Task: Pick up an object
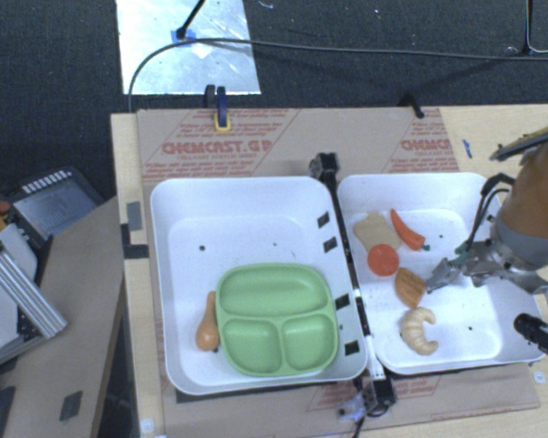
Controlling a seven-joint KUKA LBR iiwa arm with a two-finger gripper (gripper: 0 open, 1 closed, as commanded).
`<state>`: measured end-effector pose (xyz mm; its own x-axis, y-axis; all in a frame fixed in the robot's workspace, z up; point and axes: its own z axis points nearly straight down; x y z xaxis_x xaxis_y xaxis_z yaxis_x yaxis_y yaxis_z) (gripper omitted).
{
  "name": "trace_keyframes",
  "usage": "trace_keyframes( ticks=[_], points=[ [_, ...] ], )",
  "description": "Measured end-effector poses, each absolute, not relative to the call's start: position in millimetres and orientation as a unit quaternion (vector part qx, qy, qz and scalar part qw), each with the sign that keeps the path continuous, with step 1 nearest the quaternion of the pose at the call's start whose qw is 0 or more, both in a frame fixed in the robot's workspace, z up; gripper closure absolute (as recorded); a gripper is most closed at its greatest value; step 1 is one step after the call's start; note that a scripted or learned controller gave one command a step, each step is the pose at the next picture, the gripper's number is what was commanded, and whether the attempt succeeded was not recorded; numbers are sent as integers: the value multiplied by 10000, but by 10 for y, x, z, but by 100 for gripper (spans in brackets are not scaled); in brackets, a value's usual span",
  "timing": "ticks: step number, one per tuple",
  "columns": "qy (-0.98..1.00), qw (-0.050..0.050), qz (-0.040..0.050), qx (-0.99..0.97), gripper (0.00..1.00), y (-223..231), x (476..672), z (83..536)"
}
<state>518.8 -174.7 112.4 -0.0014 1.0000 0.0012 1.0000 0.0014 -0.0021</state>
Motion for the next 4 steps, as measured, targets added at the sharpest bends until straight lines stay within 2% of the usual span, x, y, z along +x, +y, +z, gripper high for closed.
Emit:
trace_keyframes(
  ticks=[1,4],
  points=[
    [-7078,-18,-5,-7064,100,-1759,5200,1262],
    [-7088,-35,-18,-7054,100,-1825,5363,3001]
  ],
)
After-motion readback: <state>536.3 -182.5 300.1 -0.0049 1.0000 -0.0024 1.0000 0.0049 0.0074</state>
